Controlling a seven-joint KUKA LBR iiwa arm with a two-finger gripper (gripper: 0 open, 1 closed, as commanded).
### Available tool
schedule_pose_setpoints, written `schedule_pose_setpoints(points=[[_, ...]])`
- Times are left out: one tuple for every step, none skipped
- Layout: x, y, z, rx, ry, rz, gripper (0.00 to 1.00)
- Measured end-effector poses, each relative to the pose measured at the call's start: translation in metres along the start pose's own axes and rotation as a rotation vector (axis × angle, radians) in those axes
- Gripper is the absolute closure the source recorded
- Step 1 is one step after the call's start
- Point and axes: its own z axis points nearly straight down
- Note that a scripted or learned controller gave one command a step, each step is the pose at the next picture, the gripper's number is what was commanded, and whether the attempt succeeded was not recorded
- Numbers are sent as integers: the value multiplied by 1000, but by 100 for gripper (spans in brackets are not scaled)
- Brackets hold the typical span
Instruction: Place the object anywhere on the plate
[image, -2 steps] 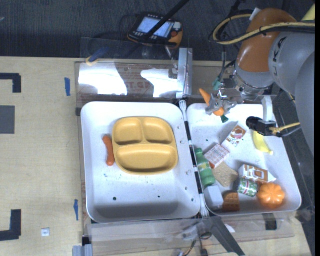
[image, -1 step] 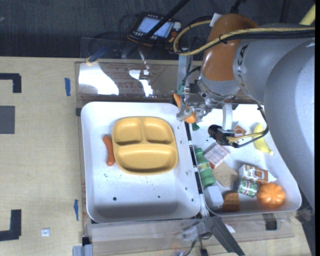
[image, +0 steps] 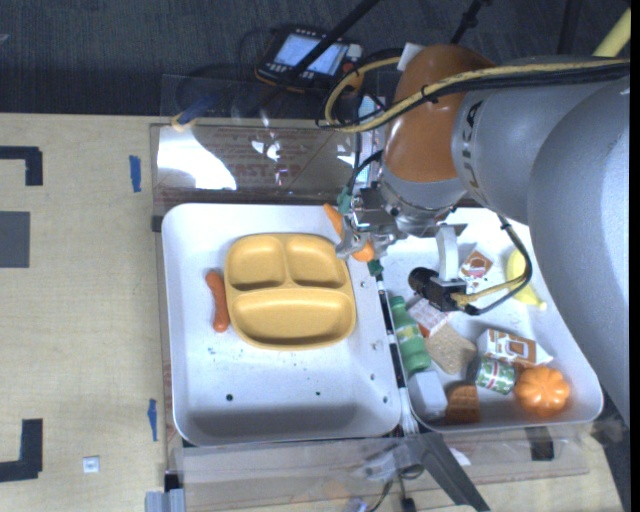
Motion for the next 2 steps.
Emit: schedule_pose_setpoints(points=[[19,5,-1,-5,-1,-262,100],[19,5,-1,-5,-1,-262,0]])
